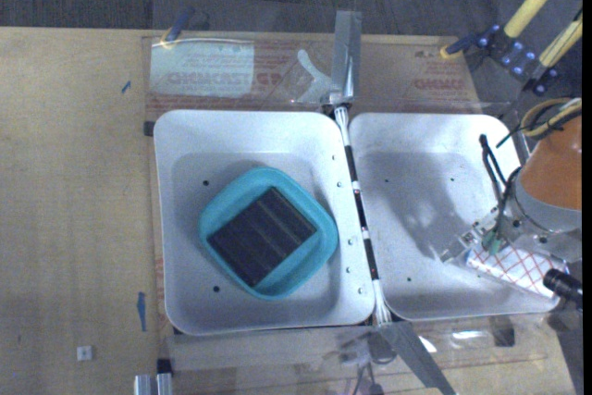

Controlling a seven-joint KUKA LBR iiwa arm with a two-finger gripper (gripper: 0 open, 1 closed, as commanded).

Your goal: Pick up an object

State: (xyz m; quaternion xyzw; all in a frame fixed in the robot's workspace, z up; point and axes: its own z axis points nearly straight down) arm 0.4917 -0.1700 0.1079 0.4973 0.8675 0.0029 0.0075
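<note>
Down at the lower right of the frame, the hand (474,247) sits low inside the right bin (416,199), close to the bin's right side. It is hard to tell how it is set or if it has hold of anything. Right beside it lies a flat white thing with red crisscross lines (513,271), which looks like a cloth or a card. The two seem to touch, but I cannot tell if the hand grips it.

Above the hand is the grey arm (550,213) with its orange band (558,169), and black cables loop off it.

Over in the left bin (185,153) rests a blue-green tub (268,231) with a dark ribbed block inside. It sits tilted near the middle of that bin, well apart from the hand.

Both white bins sit side by side on the tan bench (65,199).
</note>
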